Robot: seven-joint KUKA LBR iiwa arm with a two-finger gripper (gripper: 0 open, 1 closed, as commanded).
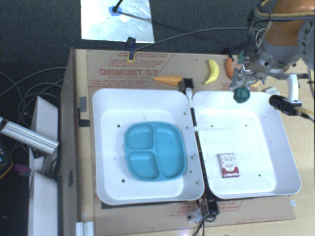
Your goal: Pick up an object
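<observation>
The gripper hangs over the far edge of the right bin, its fingers clenched on a small dark green ball lifted off the floor of the bin. A small red box lies in the right bin's near part. A blue divided plate sits in the left bin. Beyond the bins lie a banana and a carrot

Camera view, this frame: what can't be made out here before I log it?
- Claw: its fingers blur into the dark green object just below; contact can't be told.
- Green object: too small and blurred to identify.
- Small red box in the right bin: print too small to read.
- Arm: cut off by the top and right edges.
</observation>
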